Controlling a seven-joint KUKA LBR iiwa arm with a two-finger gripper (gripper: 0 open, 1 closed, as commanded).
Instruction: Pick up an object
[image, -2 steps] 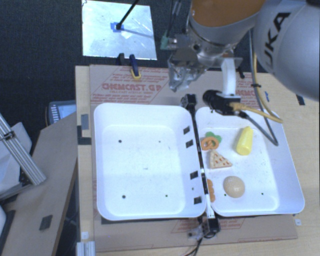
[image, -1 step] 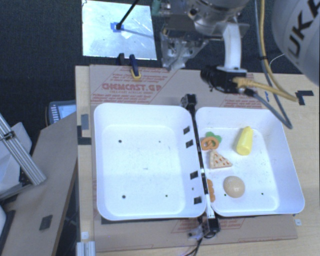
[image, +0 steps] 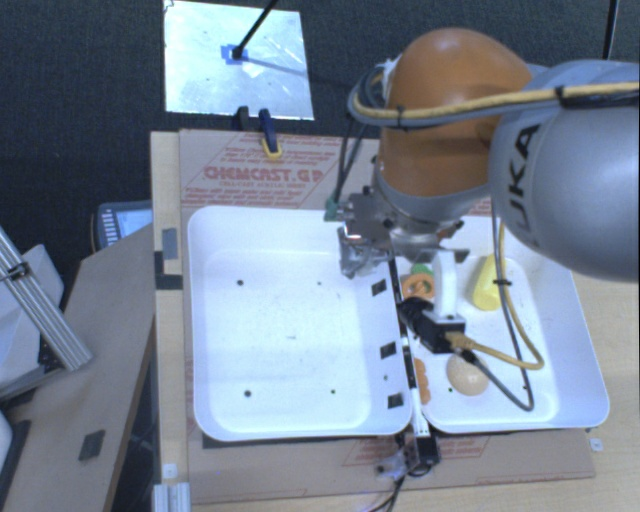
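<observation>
Right bin (image: 575, 400) holds a yellow piece (image: 487, 284), beige egg (image: 466, 376), orange-green item (image: 419, 285). Arm (image: 455, 130) hangs low over the divider (gripper (image: 362, 252) state: cannot tell).

Beige egg (image: 466, 376), yellow obj (image: 487, 285), right bin.

Overhead, slanted view onto both bins (image: 300, 420)

robot lab: arm (image: 520, 150) over white bins (image: 280, 330)
</observation>
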